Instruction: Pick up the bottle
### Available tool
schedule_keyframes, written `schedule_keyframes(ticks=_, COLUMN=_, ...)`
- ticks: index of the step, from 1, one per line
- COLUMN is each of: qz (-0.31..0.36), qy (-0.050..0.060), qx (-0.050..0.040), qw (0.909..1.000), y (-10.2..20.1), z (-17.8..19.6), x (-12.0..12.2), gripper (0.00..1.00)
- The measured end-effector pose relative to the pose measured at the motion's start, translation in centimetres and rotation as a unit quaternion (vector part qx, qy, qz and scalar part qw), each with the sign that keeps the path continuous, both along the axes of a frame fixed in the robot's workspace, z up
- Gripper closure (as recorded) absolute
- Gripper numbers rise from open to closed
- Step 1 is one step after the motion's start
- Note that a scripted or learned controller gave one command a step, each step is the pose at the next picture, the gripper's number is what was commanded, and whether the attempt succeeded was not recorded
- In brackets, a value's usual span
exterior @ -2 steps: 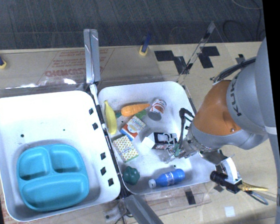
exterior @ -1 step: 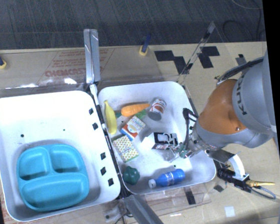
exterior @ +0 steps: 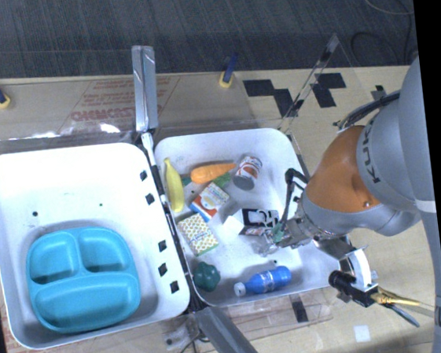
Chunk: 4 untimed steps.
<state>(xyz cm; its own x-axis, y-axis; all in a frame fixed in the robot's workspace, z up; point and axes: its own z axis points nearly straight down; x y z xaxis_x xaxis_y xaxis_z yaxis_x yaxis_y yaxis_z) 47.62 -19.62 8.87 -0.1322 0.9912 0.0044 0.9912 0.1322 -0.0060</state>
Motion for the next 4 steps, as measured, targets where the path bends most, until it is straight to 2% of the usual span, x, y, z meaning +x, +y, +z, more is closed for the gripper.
schedule_keyframes(ticks=1, qz=0.026, qy=-0.001, qx=-0.0005, qw=0.9997, y=-1.4, z=0.0, x=3.3, gripper=1.0)
schedule_keyframes(ticks=2, qz=-0.063, qy=0.0, qx=-0.0002, qw=0.998, y=-1.3, z=0.0, x=0.1, gripper=1.0)
schedule_keyframes(ticks=3, qz=-0.074, qy=0.001, qx=-0.0004, qw=0.9972, y=2.4, z=-0.1, x=0.0, gripper=1.0)
schedule_keyframes(ticks=4, qz=0.047, qy=-0.001, qx=-0.0007, qw=0.9989, y=1.0, z=0.0, x=1.3, gripper=1.0)
